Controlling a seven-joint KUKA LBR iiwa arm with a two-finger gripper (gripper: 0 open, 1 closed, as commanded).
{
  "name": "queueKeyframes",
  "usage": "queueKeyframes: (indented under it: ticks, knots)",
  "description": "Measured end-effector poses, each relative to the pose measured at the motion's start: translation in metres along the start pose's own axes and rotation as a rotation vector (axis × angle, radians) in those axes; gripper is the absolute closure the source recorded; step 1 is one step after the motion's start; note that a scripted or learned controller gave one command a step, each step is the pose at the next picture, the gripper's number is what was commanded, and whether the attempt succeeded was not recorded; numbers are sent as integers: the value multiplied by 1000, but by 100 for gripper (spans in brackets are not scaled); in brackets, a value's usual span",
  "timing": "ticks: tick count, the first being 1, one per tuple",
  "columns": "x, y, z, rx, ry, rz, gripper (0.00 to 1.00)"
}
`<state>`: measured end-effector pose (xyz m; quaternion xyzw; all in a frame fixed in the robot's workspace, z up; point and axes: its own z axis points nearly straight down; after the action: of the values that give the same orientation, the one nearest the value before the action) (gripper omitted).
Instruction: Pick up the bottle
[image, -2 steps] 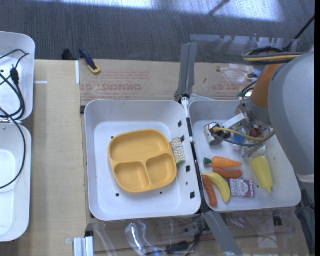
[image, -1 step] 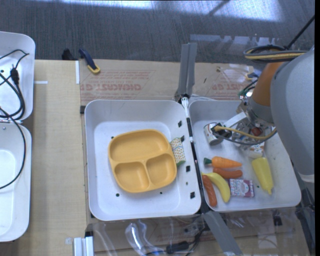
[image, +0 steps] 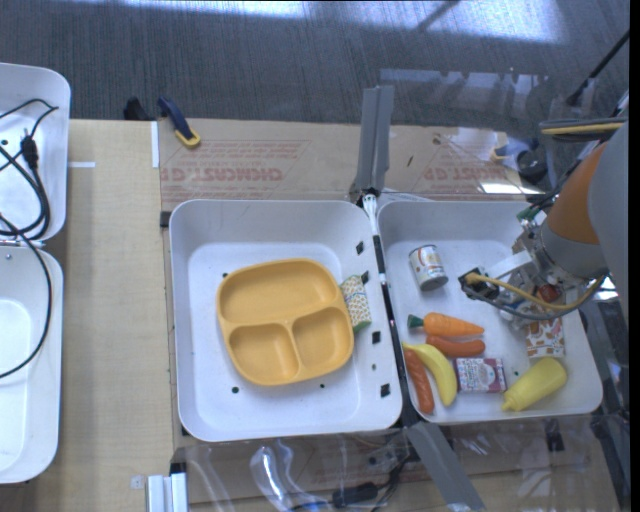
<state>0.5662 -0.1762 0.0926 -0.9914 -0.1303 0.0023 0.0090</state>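
Bottle: I take it to be the yellow piece lying on its side at the lower right of the right bin, just beside a red carton. The identification is tentative. It looks like light, stiff moulded plastic, smooth and rounded, so it is likely to slip or roll. My judgement is to grasp across the thick middle, square to its long axis. The gripper hangs above it in frame. I cannot tell whether it is released or clenched.
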Motion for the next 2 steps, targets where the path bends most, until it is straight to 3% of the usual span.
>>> queueKeyframes:
  ticks: [1, 2]
  knots:
    - [-42, 17, -59, 11, 6, -59, 100]
    - [-52, 20, -77, 0, 8, 1, 100]
